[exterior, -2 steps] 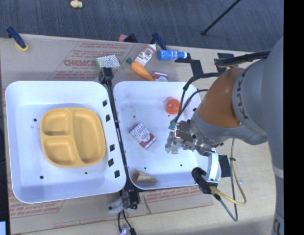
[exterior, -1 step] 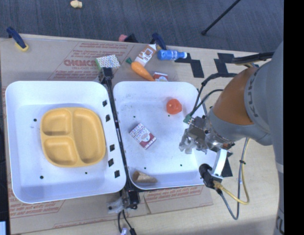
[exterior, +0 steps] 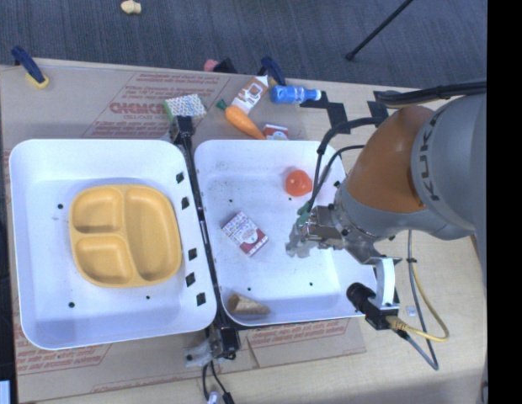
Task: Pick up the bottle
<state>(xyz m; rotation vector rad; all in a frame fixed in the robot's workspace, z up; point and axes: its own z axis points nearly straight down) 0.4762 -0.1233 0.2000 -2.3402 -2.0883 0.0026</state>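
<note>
**Gripper over right bin, bottle outside on the bench**

Gripper (exterior: 301,241) sits low over the right bin (exterior: 212,225), right of centre; we cannot tell whether it is parted or closed, as the metal parts blur together from this slanted overhead view. We see nothing clearly between its tips. Behind it, the grey arm (exterior: 446,175) with its orange band (exterior: 394,168) enters from the right and covers the bin's right wall.

We find the bottle (exterior: 290,94), blue with a white cap end, lying on its side on the cardboard beyond the far rim of the right bin, well apart from the gripper. Just left of it lie a small white-and-orange carton (exterior: 249,93) and a carrot (exterior: 242,122), also outside the bins.

Inside the right bin we note a red ball-like item (exterior: 297,181) near the far side, close to the gripper but apart from it, a small red-and-white box (exterior: 244,233) near the middle, and a brown wedge (exterior: 247,306) against the near rim.

In the left bin (exterior: 25,242) rests a yellow divided plate (exterior: 125,233), lying flat.
</note>
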